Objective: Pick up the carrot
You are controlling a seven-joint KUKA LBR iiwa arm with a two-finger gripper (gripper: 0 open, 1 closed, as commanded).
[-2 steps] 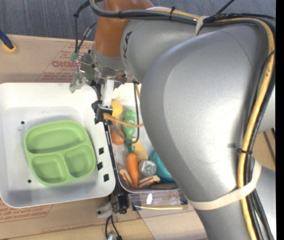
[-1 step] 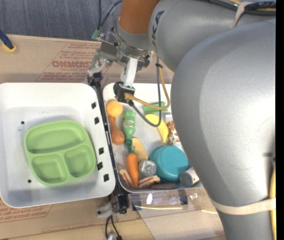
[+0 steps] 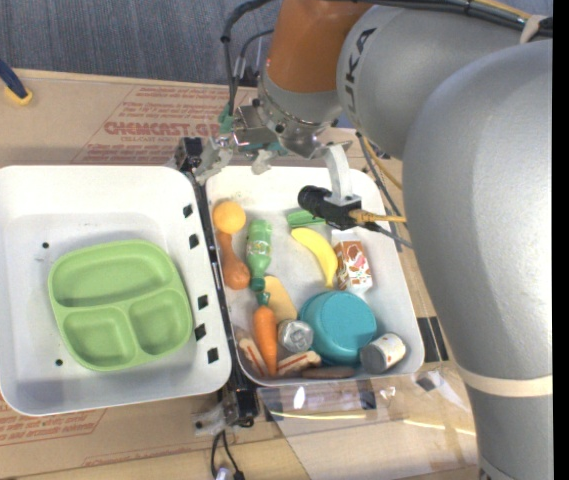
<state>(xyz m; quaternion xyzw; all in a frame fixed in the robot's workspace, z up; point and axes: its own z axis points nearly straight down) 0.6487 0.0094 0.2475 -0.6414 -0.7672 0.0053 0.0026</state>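
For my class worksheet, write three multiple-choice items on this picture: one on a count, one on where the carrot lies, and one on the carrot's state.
1. How many compartments has the green tray?
A) two B) three C) five

2. Where is the carrot?
A) on the green tray B) in the same bin as the teal bowl C) outside both bins

3. The carrot is:
A) lying in the bin, apart from the gripper B) hanging from the gripper C) standing in the teal bowl

Key:
1 B: the tray has one long compartment and two smaller ones.
2 B: the carrot and the bowl share the bin at the near end.
3 A: the gripper is at the bin's far edge, well away from the carrot.
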